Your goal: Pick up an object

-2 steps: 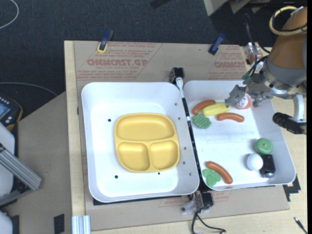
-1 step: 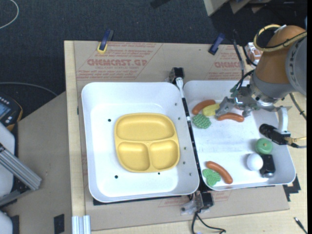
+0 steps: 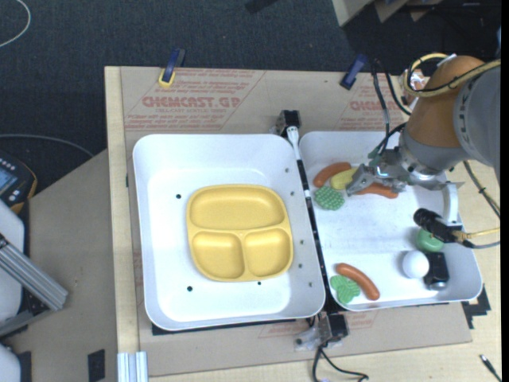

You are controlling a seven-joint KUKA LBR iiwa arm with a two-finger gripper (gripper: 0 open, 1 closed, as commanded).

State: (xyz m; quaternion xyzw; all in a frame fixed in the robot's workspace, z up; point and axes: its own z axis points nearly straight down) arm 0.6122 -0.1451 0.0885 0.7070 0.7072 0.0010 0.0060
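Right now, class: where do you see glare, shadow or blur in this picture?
Camera view: soft glare on the shiny yellow three-compartment plastic tray; faint shadow on the right white bin beneath the claw; small toy foods there look slightly blurred.

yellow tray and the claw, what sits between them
In the camera view, between the yellow tray and the claw run the two bins' adjoining rims, then a green leafy piece just left of the claw.

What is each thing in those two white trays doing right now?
Yellow divided plate: flat in left bin.
Gripper: low in right bin, at the toy food cluster.
Orange sausage: lying near front wall, touching green piece.
White ball: resting beside black piece.
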